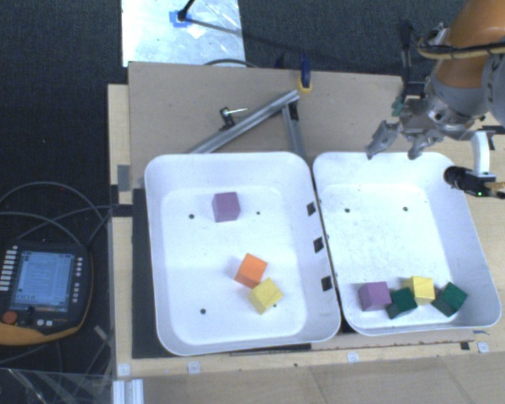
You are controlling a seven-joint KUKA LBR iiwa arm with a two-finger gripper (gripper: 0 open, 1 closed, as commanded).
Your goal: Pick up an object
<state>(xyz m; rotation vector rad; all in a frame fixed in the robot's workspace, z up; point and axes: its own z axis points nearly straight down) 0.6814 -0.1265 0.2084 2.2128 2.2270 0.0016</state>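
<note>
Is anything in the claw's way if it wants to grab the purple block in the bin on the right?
Nothing visible blocks it. The claw is above the far rim of the right bin, and the purple block sits at the near end. A dark green block touches its right side, crowding a grab.

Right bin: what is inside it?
The right bin holds four blocks along its near edge: a purple block, two green blocks, and a yellow block. Anything behind the touching blocks is hidden.
</note>
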